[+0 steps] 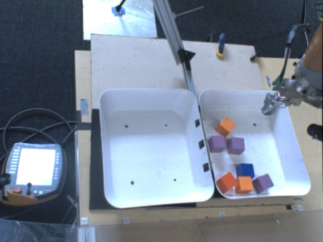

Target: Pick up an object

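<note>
Two shallow white bins sit side by side on the bench. The left bin (151,150) has only a few small dark dots on its floor. The right bin (287,150) holds seven small blocks, all on its left and near side. An orange block (225,126) lies alone, farthest back. Just in front of it two purple blocks (217,143) (235,145) lie side by side, close together. Nearer the front wall is a tight cluster: a blue block (245,170), with an orange block (226,181) to its left and front, another orange block (245,185) directly before it, and a purple block (263,183) to its right (whether these actually touch one another cannot be told for certain). The gripper (268,106) hangs over the far right part of the right bin, near its back wall and well apart from every block; nothing is seen between its fingers, and how wide they stand cannot be told. A handheld control pendant (33,173) lies off the bench at the left.
</note>
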`<control>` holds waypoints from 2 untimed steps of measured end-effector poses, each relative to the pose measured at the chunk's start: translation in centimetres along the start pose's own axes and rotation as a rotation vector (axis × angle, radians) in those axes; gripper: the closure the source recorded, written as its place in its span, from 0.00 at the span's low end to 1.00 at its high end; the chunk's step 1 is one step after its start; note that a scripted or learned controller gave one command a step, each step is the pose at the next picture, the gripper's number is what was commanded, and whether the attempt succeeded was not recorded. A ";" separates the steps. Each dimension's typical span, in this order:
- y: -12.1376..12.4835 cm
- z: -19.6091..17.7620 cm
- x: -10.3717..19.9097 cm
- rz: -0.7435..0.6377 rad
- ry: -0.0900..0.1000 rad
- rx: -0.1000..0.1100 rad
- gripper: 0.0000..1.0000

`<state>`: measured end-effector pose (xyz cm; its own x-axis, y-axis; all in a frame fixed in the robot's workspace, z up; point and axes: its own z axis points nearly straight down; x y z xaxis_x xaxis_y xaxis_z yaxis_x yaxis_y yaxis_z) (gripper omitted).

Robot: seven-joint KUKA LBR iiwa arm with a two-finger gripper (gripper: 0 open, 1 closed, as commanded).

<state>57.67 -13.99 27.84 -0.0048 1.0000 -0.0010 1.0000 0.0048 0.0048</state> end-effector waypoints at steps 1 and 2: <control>0.9 -0.1 5.0 -0.005 0.002 0.001 1.00; 1.4 2.0 10.3 -0.005 0.003 0.005 1.00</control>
<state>59.00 -3.68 25.80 -0.0101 0.9999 0.0022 0.9999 0.0101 0.0001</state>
